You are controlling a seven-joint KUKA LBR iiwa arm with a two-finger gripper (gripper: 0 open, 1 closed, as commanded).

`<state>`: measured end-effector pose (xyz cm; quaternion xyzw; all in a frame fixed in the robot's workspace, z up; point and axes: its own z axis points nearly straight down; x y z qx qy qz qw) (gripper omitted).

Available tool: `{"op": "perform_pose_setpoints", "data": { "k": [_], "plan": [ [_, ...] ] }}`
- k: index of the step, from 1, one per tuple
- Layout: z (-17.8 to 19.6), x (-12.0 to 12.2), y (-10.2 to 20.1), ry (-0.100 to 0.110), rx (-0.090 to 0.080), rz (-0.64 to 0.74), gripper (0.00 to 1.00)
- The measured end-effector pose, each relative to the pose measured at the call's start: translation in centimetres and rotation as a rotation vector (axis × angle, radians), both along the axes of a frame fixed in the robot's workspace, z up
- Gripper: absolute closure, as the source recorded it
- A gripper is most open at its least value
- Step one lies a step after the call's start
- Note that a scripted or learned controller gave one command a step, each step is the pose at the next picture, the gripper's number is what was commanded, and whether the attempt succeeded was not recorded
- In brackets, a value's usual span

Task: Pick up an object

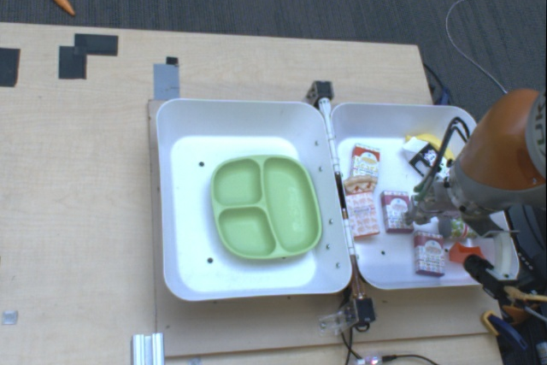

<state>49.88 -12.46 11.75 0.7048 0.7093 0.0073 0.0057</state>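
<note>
The gripper (426, 211) hangs low in the right bin (402, 109), towards its right side, under the grey wrist and orange band. Whether it is spread or closed cannot be made out from above, and nothing can be seen held in it. A dark red carton (395, 211) lies flat just left of it, touching or nearly so. A second carton (430, 255) lies just on its near side. Further left, a pale carton (363, 214) lies beside the dark red one, and beyond that a red-and-white carton (366, 159) lies at the far left of the bin. A yellow item (422, 140) sits at the far side. The left bin (171, 184) holds a green divided plate (265, 208), well apart from the arm.
</note>
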Motion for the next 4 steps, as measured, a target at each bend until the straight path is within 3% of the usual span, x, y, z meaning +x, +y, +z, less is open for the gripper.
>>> {"op": "perform_pose_setpoints", "data": {
  "k": [1, 2, 3, 4],
  "plan": [
    [0.0, 0.0, 0.0, 0.000, 0.000, 0.000, 0.00],
    [-2.2, -0.7, 2.0, 0.004, -0.012, -0.010, 0.00],
    [-1.3, -0.6, 2.5, 0.008, -0.003, -0.002, 1.00],
    [6.8, 3.1, 9.5, 0.014, -0.001, -0.002, 1.00]
  ]
}}
